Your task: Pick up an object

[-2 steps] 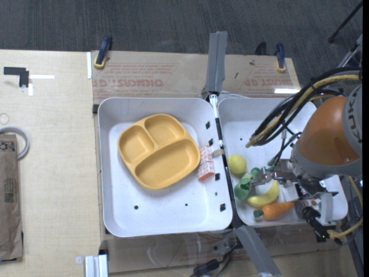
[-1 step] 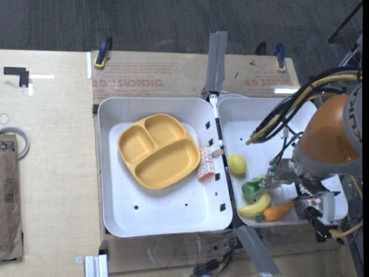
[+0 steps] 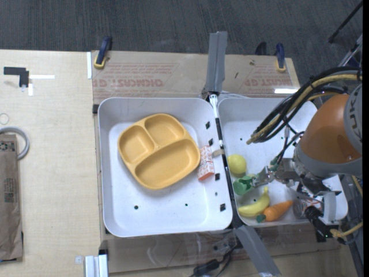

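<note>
You had the gripper low in the right bin, just right of the lemon, above the banana; grip state: can't tell.

The arm covers the right bin's 3 o'clock side and is cut off by the right edge. The claw tips are too small to judge. At 9 o'clock on the desk, a brown paper bag is cropped by the left edge.
</note>
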Controlling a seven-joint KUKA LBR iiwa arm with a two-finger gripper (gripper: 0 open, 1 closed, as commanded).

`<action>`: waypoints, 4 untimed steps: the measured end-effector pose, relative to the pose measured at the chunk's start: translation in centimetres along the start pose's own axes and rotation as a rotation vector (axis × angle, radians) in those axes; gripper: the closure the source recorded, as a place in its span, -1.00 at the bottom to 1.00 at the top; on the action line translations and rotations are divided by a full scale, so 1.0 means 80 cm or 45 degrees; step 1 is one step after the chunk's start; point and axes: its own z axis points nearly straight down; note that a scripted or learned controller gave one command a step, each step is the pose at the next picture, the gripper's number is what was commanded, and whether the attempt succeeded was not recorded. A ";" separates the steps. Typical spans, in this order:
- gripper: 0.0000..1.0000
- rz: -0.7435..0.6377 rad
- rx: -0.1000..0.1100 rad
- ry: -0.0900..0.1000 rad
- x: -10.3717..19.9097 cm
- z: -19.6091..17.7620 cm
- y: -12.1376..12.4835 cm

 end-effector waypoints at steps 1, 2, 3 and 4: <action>-1.00 -0.143 -0.007 -0.008 0.011 0.010 0.114; -1.00 -0.576 0.010 0.009 -0.060 -0.034 0.141; -1.00 -0.576 0.011 0.010 -0.059 -0.034 0.141; -1.00 -0.362 0.007 0.008 -0.057 0.017 0.194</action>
